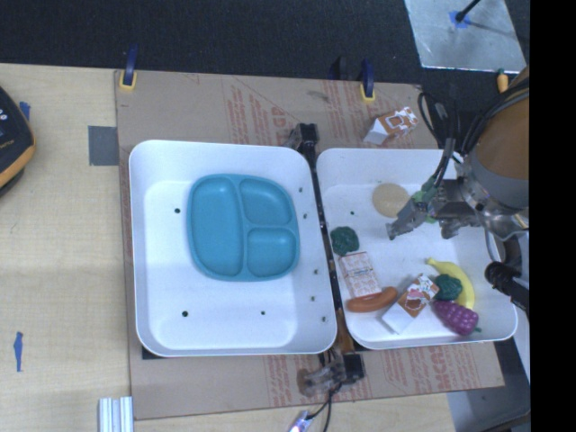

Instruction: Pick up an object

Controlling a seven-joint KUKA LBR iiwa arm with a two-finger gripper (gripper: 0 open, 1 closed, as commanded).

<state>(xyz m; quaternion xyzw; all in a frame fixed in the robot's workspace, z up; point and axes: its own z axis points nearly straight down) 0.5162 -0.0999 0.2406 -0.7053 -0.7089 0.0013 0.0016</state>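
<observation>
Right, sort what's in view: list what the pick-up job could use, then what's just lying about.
For the job, in the right white bin:
round beige disc
dark green lump
orange-red sausage
yellow banana
purple grape bunch
flat printed packet
robot hand

Lying about:
blue divided plate
small carton on the cardboard

Setting: robotics lab bench. You have two white bins [144, 241] clamped side by side on a cardboard sheet [225, 106] with blue clips [129, 66], dark carpet [180, 12] beyond. Toy food [450, 286] and cabling [324, 381] confirm a test rig.
</observation>
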